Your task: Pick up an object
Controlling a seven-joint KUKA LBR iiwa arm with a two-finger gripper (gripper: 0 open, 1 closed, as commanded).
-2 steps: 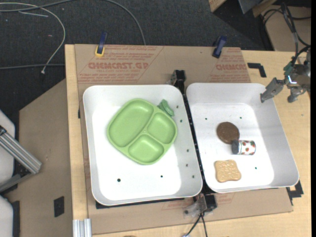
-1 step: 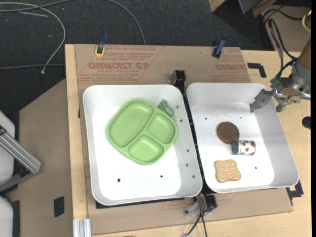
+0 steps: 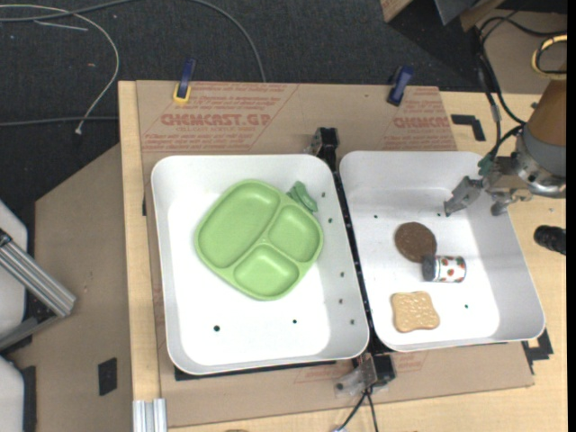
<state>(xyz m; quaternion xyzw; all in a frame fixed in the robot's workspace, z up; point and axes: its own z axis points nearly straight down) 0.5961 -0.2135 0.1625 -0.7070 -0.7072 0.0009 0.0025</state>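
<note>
In the right bin [image 3: 387,183] lie a round brown disc [image 3: 416,239], a small can on its side [image 3: 445,268] just right of it, and a tan square cracker [image 3: 415,311] near the front. The left bin [image 3: 180,241] holds a green divided plate [image 3: 259,238] with a small dark green piece [image 3: 303,196] at its upper right rim. My gripper [image 3: 479,196] hangs over the right bin's back right part, up and right of the brown disc, open, with nothing between its fingers.
The bins stand on a cardboard sheet [image 3: 225,115] held by blue clamps [image 3: 185,79] at the back. A black bracket [image 3: 325,139] sits between the bins at the back. Cables run over the dark floor behind and at the right.
</note>
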